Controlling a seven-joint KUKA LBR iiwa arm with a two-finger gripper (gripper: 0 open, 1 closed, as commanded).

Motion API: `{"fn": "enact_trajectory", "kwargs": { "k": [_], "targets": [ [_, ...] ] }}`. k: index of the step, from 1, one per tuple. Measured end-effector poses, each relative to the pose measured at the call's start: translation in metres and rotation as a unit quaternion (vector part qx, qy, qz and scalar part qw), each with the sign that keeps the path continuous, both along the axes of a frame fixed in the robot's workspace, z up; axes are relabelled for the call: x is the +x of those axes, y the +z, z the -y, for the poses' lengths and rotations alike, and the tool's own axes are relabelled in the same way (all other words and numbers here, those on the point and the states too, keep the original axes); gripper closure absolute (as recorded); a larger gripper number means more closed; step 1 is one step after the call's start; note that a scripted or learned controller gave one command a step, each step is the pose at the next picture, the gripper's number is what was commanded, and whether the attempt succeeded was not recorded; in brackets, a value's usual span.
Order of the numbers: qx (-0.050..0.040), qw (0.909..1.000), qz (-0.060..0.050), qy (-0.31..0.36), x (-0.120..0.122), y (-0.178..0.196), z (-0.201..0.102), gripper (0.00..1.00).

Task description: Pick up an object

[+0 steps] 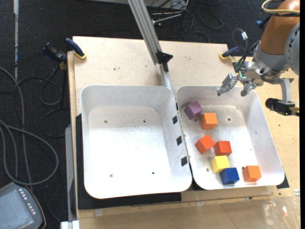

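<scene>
Here the tabletop (pixel 124 56), a pale speckled board on dark carpet, carries two shallow white bins side by side. The left bin (pixel 90 109) is the bigger-looking of the pair (it sits nearer the middle of the view); the right bin (pixel 267 128) holds all the blocks. A slanted metal pole (pixel 145 25) runs down from the top edge to the seam between the bins, ending at a dark clamp.

The arm (pixel 279 32), grey with its orange band, comes in at the upper right. Its jaws (pixel 237 86) hang over the far rim of the right bin, spread apart with nothing between them, well apart from the nearest block.

Inside the right bin there are seven blocks. A purple block (pixel 193 109) lies farthest up, just beside an orange block (pixel 208 120) to its lower right. Below those, a tilted orange block (pixel 205 143) sits close to a red-orange block (pixel 222 148). A yellow block (pixel 219 163) rests just under that one, touching a blue block (pixel 229 176) at its lower right corner. Another orange block (pixel 251 173) sits alone near the bin's near right corner.

Blue and yellow clamps (pixel 75 48) grip the tabletop's far corners, and a grey pendant (pixel 19 209) lies on the floor at lower left.
</scene>
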State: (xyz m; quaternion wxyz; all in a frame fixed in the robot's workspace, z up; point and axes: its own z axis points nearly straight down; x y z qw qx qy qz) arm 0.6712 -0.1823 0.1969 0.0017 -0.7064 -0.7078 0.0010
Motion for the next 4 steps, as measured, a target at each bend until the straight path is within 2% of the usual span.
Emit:
{"fn": "enact_trajectory", "kwargs": {
  "k": [1,2,3,4],
  "targets": [
    [-0.001,1.0,0.002,0.001,0.001,0.003,0.0,0.0],
    [-0.0002,1.0,-0.001,0.001,-0.004,-0.059,-0.005,0.0],
    [-0.0004,1.0,0.0,0.001,-0.005,-0.105,-0.006,0.0],
    [-0.0017,1.0,0.004,0.002,-0.003,-0.09,-0.006,1.0]
  ]
}}
